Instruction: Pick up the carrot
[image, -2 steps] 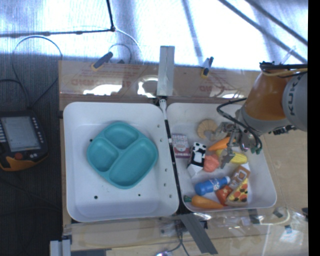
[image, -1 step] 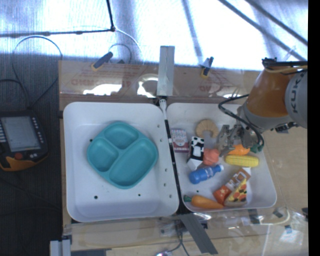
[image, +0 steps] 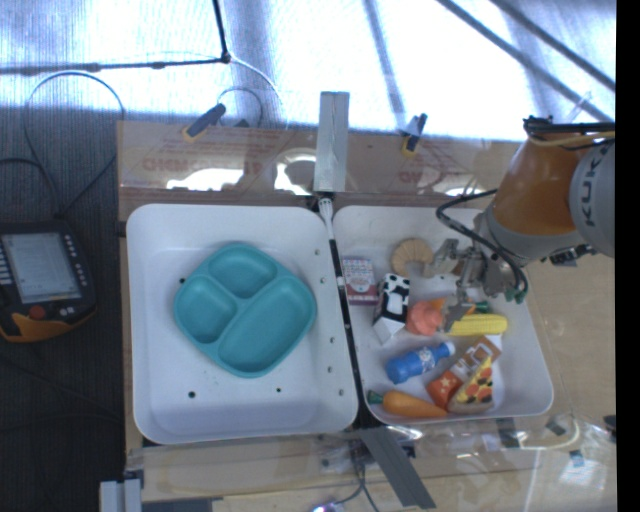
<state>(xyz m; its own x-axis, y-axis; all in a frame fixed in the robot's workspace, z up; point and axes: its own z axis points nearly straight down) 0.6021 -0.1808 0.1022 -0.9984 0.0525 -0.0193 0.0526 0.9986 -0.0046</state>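
Carrot (image: 413, 404), orange, tapered and lying flat, is seen at the near edge of the right bin (image: 535, 370), well apart from the pincer (image: 470, 289) and toward the camera from it. The approach step is judged to be in hand: the pincer is poised above a yellow corn cob (image: 478, 324). Whether it is spread cannot be told. A move toward the carrot, then a descent, is called for.

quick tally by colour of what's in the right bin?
Orange: 2, carrot, a rounded orange-pink piece
Yellow: 1, corn cob
Blue: 1, bottle
Tan: 1, round cookie
Black and white: 1, cow-patterned carton
Red and white: 1, small box
Multicolour: 1, printed packet
Total: 8
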